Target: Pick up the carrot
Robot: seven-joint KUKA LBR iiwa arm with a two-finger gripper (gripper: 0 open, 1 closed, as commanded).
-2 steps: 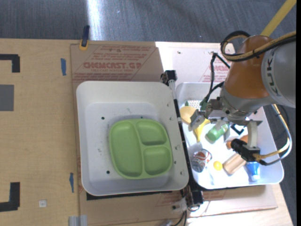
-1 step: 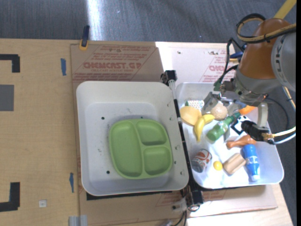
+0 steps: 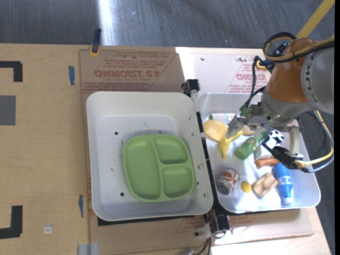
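Observation:
The carrot (image 3: pixel 263 162), a short orange piece, lies in the right bin (image 3: pixel 305 198) near its middle right, partly crossed by a black cable. My gripper (image 3: pixel 243 127) hangs over the upper middle of that bin, up and to the left of the carrot. It stands open, with nothing between its fingers. Its tips are close above a yellow toy (image 3: pixel 219 132) and a green toy (image 3: pixel 245 149).
The right bin also holds a blue bottle (image 3: pixel 283 184), a tan bread piece (image 3: pixel 264 184), a small yellow piece (image 3: pixel 245 186) and a round patterned ball (image 3: pixel 228 178). In the left bin (image 3: pixel 106 116) lies a green divided plate (image 3: pixel 158 166).

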